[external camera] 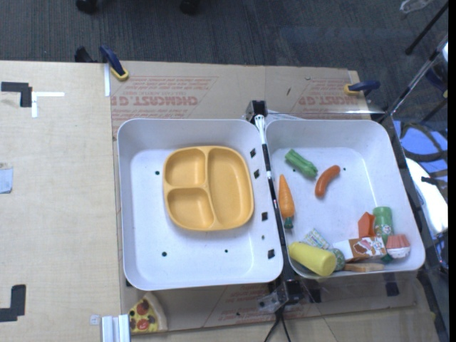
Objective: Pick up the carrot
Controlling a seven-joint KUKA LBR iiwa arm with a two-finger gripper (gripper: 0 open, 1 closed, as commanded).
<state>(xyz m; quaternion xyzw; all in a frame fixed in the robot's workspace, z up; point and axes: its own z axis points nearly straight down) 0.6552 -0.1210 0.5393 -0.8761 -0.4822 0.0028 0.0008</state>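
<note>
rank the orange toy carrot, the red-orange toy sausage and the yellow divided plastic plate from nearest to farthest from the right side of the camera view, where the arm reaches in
1. red-orange toy sausage, middle of the right bin
2. orange toy carrot, by that bin's left wall
3. yellow divided plastic plate, in the left bin

orange carrot [286, 199], yellow plate [209, 188], white bins [135, 212]

Single fixed cam above the surface [57, 191], tilted down, mid-range. Covers both bins [135, 262], cardboard under them, floor strip along far edge.
</note>
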